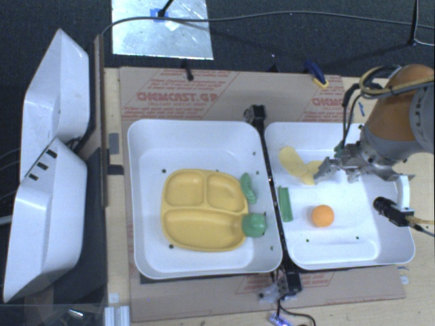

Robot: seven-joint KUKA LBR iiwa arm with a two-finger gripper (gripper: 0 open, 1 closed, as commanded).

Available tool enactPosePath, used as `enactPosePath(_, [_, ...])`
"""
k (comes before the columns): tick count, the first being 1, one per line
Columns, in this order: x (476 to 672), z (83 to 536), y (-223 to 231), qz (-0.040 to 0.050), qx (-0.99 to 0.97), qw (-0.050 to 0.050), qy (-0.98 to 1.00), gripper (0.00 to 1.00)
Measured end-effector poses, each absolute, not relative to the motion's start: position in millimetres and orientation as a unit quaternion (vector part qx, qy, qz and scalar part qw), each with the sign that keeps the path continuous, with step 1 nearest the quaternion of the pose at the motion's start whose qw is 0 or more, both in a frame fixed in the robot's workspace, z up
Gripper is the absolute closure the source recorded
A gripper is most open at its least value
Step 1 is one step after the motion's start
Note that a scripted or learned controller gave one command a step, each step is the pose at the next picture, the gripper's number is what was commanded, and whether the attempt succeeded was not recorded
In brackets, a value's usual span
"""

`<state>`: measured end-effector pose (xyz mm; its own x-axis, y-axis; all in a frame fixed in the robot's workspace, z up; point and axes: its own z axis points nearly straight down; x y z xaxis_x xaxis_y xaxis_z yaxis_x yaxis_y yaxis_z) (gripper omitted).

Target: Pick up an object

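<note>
In the right bin (353,248) a pale yellow banana-shaped piece (293,161) lies at the upper left. An orange ball (323,215) sits near the middle, and a green stick (285,203) lies along the left wall. My gripper (325,169) reaches in from the right, low over the bin, with its tip at the right end of the yellow piece. Its grey body hides the contact point, so I cannot tell whether anything sits between the tips. The ball lies a short way below the gripper, apart from it.
The left bin (197,129) holds a yellow divided tray (204,209), with a small green cup (255,225) and a green piece (249,187) at its right edge. A black clamp (255,113) joins the bins at the top. A black fitting (391,210) hangs by the arm.
</note>
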<state>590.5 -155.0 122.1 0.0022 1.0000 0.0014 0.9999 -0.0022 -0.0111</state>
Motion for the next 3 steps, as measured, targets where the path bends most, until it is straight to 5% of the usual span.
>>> enactPosePath(1, [587.8,82.3,-130.4,0.0005,-0.706,0.001,-0.708,0.00])
enactPosePath(2, [527.1,83.8,-99.7,0.0002,-0.707,0.001,-0.707,0.00])
enactPosePath(3, [515.8,84.0,-112.3,0.0000,-0.707,0.000,-0.707,0.00])
